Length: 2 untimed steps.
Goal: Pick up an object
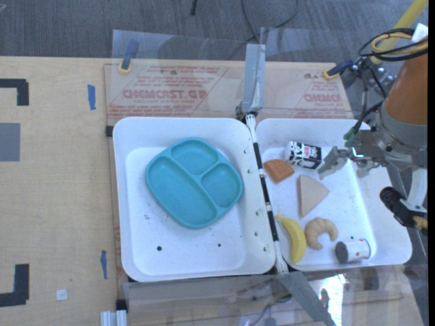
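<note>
The right bin (380, 229) holds a black-and-white carton (303, 155), an orange cracker-like piece (279, 170), a tan wedge (311, 194), a banana (293, 238), a croissant (321, 231) and a small clear cup with a dark end (352, 250). My gripper (349, 163) hangs over the bin's upper right part, just right of the carton and above the wedge. Its fingers (331, 163) are spread open, and nothing sits between them.
The left bin (136, 250) carries a teal divided plate (195, 182). A ridge (262, 195) separates the two bins. Clear plastic sheeting (170, 87) and a taped strip (254, 77) lie behind the bins. Cables and the arm's body (408, 100) crowd the right side.
</note>
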Available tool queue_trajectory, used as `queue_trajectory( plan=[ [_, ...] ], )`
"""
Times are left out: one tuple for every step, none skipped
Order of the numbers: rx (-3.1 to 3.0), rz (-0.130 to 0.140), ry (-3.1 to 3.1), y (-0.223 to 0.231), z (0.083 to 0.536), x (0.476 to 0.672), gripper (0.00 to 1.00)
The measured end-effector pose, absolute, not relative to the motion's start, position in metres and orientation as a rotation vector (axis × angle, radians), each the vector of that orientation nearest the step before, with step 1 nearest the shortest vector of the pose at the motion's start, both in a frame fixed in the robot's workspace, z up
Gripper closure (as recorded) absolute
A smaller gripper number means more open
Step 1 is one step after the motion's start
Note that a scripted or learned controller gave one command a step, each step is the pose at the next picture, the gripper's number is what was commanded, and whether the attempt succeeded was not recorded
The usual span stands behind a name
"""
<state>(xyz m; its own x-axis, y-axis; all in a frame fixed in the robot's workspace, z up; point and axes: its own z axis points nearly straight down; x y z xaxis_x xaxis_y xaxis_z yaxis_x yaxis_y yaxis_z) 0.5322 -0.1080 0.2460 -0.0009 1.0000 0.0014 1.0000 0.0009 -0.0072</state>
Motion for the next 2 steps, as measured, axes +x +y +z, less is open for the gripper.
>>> queue_trajectory(
  plan=[
    [-2.158, -0.01, -2.29, -0.124, 0.0883, 0.4832, 0.0],
    [-2.166, -0.011, -2.284, -0.1267, 0.0951, 0.4843, 1.0]
  ],
)
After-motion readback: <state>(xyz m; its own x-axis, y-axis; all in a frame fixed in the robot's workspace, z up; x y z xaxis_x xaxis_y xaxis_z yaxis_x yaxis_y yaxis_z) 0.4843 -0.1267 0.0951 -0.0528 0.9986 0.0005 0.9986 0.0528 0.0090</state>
